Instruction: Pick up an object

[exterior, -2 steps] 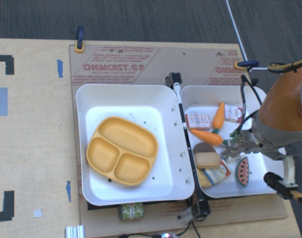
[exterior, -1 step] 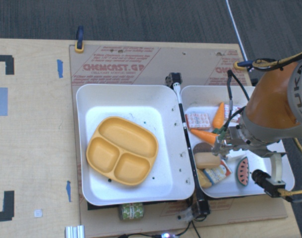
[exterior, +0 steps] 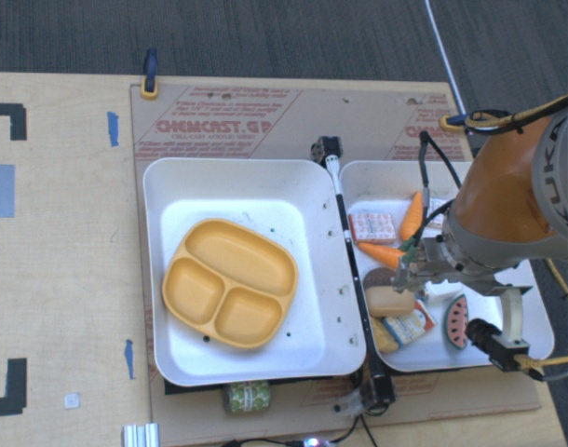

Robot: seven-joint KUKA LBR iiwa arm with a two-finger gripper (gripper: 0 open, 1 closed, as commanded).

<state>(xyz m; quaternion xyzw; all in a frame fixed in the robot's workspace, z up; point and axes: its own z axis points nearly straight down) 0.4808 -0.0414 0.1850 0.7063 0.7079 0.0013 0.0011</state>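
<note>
The orange-banded arm [exterior: 512, 189], nearest the lens, is reaching in from three o'clock and hanging over the right bin [exterior: 542, 329], and it is hiding the hand [exterior: 416, 270], so whether that is open or closed I cannot tell. Beneath it the pickable things are crowding together: a carrot [exterior: 379, 252] at eleven o'clock, a tan bread-like piece [exterior: 392, 300] at seven o'clock, a packet [exterior: 410, 328] below, a watermelon slice [exterior: 455, 320] towards five. Packed so closely, a descent is risking a neighbour being nudged or two pieces being pinched. The yellow divided plate [exterior: 230, 281] is lying in the left bin [exterior: 158, 250], well apart at nine o'clock.
</note>
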